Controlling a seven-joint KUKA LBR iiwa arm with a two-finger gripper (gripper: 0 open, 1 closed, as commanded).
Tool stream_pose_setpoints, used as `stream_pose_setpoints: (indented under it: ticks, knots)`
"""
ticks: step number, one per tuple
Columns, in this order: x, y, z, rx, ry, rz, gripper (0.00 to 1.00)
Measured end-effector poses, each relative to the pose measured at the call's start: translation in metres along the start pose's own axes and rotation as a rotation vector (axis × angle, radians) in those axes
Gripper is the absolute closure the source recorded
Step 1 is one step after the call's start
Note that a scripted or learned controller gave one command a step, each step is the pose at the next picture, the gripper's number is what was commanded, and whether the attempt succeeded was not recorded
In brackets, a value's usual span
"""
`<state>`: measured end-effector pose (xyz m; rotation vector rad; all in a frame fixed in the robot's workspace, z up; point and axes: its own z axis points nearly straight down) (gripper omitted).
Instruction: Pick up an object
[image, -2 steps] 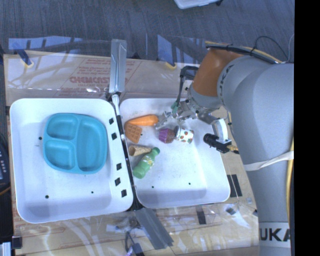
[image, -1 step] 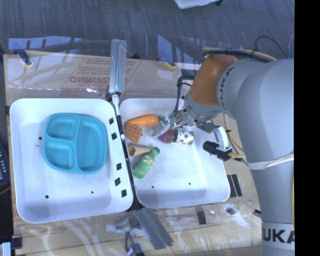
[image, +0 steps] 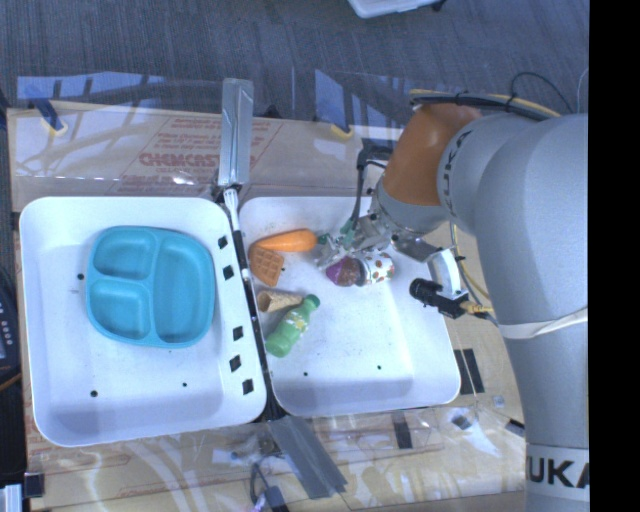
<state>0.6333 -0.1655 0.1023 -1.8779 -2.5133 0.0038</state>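
From above, the bench carries two shallow white bins of smooth moulded plastic with rounded corners, set side by side and meeting at a dark hinged seam. The left bin (image: 50, 330) holds a glossy turquoise divided plate (image: 152, 286), a rounded rectangle with three shallow compartments, lying flat in the upper middle of its floor.

The right bin (image: 420, 375) carries all the small toys, gathered in its upper left half. An orange carrot (image: 284, 241), smooth and tapered, lies along the top near the left wall. Just below it sits a tan waffle piece (image: 266, 265) with a gridded face, against the left wall. Beneath that is a pale brown cone-shaped piece (image: 279, 298), and touching it a small green bottle (image: 292, 326) with a lighter cap, lying on its side at a slant. Toward the top middle rests a dark purple rounded object (image: 347, 271), with a white spotted cup-like thing (image: 381, 268) just beside it on the right.

The grey arm comes in from the right, its matte orange band (image: 425, 155) above the wrist, and the gripper (image: 352, 243) hangs right over the purple object, close enough to seem to touch. I cannot tell how the claw stands; the wrist and clutter hide it.

The lower half of the right bin's floor shows faint specks.
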Motion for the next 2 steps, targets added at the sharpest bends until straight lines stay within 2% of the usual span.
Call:
stream_pose_setpoints:
  ticks: [1,2]
  knots:
    - [0.018,0.009,-0.135,-0.007,-0.004,-0.06,1.0]
    - [0.043,-0.003,-0.125,-0.001,-0.001,-0.084,1.0]
